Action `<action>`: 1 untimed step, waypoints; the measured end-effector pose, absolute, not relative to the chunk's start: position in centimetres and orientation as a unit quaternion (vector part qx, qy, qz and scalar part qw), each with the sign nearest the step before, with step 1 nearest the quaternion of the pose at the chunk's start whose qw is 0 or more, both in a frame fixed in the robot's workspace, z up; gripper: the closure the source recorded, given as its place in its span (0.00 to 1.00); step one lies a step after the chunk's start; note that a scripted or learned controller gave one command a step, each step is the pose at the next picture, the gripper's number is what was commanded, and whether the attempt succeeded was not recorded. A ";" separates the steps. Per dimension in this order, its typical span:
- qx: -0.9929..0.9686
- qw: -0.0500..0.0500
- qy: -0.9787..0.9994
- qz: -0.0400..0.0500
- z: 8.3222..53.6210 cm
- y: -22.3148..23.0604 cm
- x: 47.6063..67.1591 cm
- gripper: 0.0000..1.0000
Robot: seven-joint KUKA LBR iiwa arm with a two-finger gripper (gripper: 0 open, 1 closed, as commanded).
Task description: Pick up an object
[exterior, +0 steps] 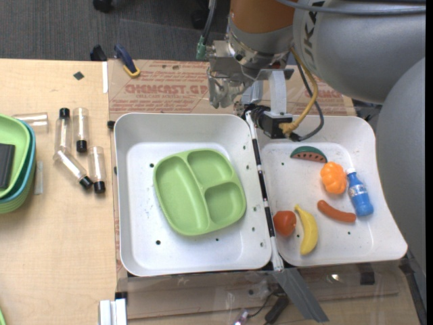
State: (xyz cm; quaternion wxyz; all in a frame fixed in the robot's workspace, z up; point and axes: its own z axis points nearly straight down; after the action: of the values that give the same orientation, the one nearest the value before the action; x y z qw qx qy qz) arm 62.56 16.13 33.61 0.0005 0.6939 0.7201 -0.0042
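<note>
My gripper (225, 95) hangs above the back rim of the left bin (135, 249), near the divide between the two bins. Its fingers stand apart with nothing between them. A green divided plate (197, 191) lies in the left bin. The right bin (385, 239) holds a watermelon slice (309, 155), an orange (333, 176), a blue bottle (359, 193), a red sausage (336, 212), a banana (308, 231) and a red tomato (285, 222). All of these lie well forward and right of the gripper.
Cardboard (162, 87) lies behind the bins. On the wooden bench to the left are several clear vials (80, 151) and a stack of green trays (13, 164). The grey arm (365, 39) fills the upper right.
</note>
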 end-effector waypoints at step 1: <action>0.776 0.000 0.631 -0.003 23.3 19.7 64.6 1.00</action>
State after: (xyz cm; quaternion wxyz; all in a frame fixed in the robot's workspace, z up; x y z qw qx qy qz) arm 64.61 19.68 23.25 -0.0005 0.7762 0.6305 -0.0029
